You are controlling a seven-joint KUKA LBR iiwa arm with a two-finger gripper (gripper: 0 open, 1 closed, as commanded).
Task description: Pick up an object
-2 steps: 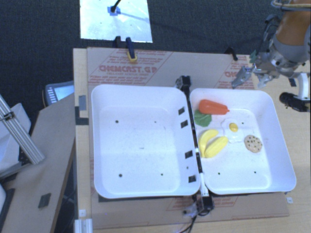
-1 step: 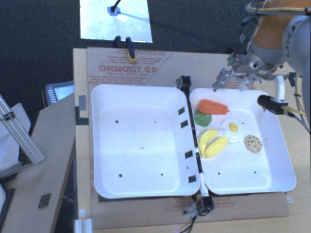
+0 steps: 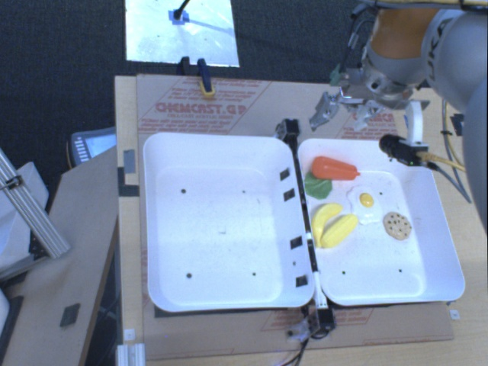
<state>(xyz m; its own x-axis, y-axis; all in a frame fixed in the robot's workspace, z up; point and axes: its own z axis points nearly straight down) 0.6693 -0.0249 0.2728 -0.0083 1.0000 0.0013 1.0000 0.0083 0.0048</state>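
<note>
- The tabletop [image 3: 229, 101], covered with a printed cardboard sheet, carries two shallow white plastic bins side by side. The left-hand bin in the camera view [image 3: 221, 219] has nothing resting in it, and the right-hand bin [image 3: 427, 280] holds all the toy food.
- The grey arm with the orange band [image 3: 408, 21] reaches in from the view's right and ends above the far rim of the right-hand bin.
- The pincer [image 3: 358, 109] hangs over the cardboard just beyond that far rim, apart from every item. I cannot tell from this view how wide it stands, and nothing is visibly held in it.
- The likeliest target is the orange plastic carrot [image 3: 334, 168], the nearest piece. It lies in the bin's far left corner, nearer the camera than the pincer and a little to the view's left. Its long axis runs roughly left to right across the view, so a grip would probably need to close across that line.
- Touching the carrot on its near side is a green leafy toy piece [image 3: 318, 186].
- Nearer the camera lies a yellow plastic banana pair [image 3: 333, 226].
- Beside these sits a white fried egg with a yellow yolk [image 3: 366, 202].
- Smallest is a round tan cookie [image 3: 396, 226], toward the view's right.
</note>
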